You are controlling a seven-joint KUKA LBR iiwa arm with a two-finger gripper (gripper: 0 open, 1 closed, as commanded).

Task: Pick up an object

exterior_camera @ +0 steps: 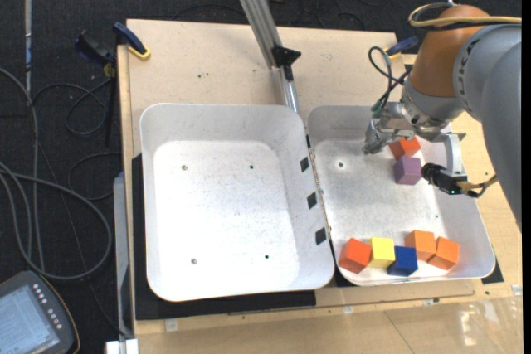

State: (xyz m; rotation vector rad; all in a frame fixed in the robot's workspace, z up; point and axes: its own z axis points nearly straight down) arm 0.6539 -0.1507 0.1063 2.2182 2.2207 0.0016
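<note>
In the right bin (348,178), the gripper (383,137) hovers just left of an orange block (406,148) atop a purple block (407,170); its grip state is unclear.

Probably a robotics lab: cables (50,178) on dark carpet, clamped bench (207,62)

Purple block (407,170) and orange block (405,147) touching, mid right bin; five more blocks (400,253) clustered along near rim.

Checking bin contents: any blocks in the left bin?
No. The blocks, such as the purple block and yellow block, all lie in the right bin.
</note>
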